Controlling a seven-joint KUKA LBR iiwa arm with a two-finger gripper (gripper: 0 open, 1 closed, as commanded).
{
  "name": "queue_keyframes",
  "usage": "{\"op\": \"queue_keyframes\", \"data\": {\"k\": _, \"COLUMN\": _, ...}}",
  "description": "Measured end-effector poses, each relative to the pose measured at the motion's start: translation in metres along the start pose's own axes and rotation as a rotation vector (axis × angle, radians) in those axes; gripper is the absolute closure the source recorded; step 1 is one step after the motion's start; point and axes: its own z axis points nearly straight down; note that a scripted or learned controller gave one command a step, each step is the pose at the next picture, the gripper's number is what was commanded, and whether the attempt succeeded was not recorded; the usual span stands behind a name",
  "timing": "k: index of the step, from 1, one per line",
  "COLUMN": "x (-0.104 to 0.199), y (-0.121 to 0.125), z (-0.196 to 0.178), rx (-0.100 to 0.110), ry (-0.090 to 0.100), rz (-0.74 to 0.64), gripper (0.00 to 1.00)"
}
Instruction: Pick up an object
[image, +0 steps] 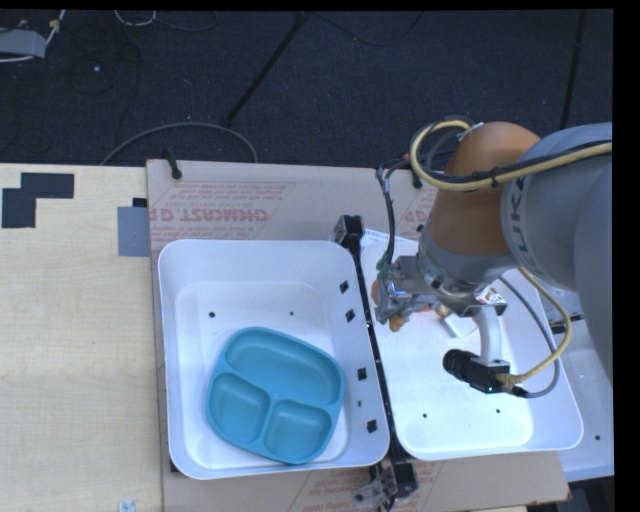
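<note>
Bench top (70, 350) is pale wood, with a cardboard sheet (250, 205) under both bins. Nearest us, the right bin (470, 440) has bare white floor across its 5 to 7 o'clock part, so there's open room there. The left bin (185, 265) holds one blue divided plate (275, 393), lying flat towards its 5 o'clock, just beside the near wall. The bins' inner rims touch along the middle.

The gripper (397, 295) is low over the right bin's 10 o'clock corner, close to the shared rim. The wrist hides it, so we cannot tell its state or whether it holds anything. A small brownish object (397, 322) lies just beneath it. The arm (560, 220) comes in from 3 o'clock, with its orange band (485, 190) above. Dark floor (200, 70) lies beyond, at 12 o'clock.
</note>
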Motion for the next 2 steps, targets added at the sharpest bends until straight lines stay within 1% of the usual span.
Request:
{"op": "queue_keyframes", "data": {"k": 1, "x": 0.047, "y": 0.025, "z": 0.002, "rx": 0.001, "ry": 0.0, "rz": 0.0, "gripper": 1.0}}
{"op": "queue_keyframes", "data": {"k": 2, "x": 0.097, "y": 0.035, "z": -0.012, "rx": 0.0, "ry": 0.0, "rz": 0.0, "gripper": 1.0}}
